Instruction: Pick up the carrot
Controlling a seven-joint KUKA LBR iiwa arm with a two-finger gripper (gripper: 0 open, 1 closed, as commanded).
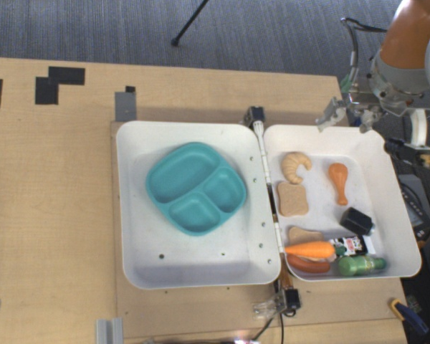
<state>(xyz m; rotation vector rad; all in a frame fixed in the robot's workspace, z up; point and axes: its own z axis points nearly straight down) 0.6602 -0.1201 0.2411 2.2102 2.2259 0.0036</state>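
A tapered, smooth orange carrot [310,250] lies in the right white bin [391,165] on the pale wooden counter [50,213]; whether the end effector [346,112] is spread, I cannot tell.

Light wood bench [50,213] with black patches [57,83] at 10 o'clock; dark grey ribbed carpet [93,13] along 12.

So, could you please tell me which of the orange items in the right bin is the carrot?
The carrot is the bright orange one lying lengthwise near the front wall; the other, a drumstick, lies farther back.
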